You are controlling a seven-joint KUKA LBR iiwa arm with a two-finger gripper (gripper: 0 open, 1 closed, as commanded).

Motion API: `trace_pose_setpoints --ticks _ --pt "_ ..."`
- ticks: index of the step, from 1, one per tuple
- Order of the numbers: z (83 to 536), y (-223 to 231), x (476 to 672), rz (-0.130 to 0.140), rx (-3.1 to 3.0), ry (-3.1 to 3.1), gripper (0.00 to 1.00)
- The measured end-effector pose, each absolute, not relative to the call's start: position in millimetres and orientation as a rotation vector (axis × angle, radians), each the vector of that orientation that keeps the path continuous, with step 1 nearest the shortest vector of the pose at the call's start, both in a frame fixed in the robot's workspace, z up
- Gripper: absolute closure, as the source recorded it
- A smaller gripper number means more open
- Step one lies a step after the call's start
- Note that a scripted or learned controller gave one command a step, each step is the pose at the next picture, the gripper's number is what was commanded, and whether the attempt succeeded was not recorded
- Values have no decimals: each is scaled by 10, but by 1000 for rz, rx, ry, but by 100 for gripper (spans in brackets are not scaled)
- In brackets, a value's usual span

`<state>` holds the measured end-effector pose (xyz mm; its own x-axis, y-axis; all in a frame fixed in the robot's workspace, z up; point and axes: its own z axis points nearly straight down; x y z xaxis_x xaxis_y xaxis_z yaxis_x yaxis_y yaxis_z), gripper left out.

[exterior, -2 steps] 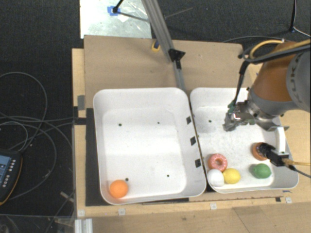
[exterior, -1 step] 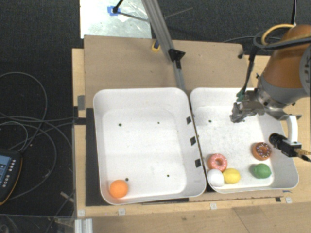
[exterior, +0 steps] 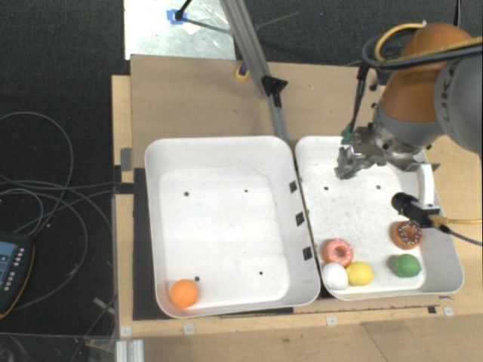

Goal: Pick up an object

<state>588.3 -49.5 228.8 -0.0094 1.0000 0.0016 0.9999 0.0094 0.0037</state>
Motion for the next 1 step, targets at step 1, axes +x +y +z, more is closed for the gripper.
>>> trace_pose_setpoints --ticks 1 --pt "2356 -72 6052 6 2210 2232 100"
